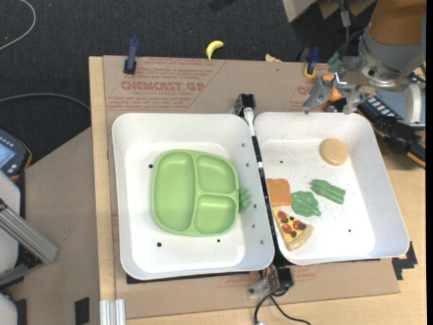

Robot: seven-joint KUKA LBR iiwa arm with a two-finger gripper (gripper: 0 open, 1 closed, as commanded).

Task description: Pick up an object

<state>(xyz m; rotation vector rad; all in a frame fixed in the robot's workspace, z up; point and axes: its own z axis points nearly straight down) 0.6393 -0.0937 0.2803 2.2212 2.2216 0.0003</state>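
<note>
- Camera view: two white bins sit side by side on a brown board; the left bin holds a green divided plate lying flat near its middle, with a small green leafy piece touching the plate's right edge.
- The right bin holds the toy foods: a round tan cookie near its far side, an orange square slice against its left wall, a green leaf just beside that slice, a green pod just right of the leaf, and a pizza wedge near the front left corner.
- The arm comes in at the upper right, and the gripper hangs above the far rim of the right bin, apart from every toy.
- Its two fingers stand spread, with nothing between them.
- A yellow banana lies on the dark floor beyond the board.
- A blue clamp grips the board's far left edge.
</note>
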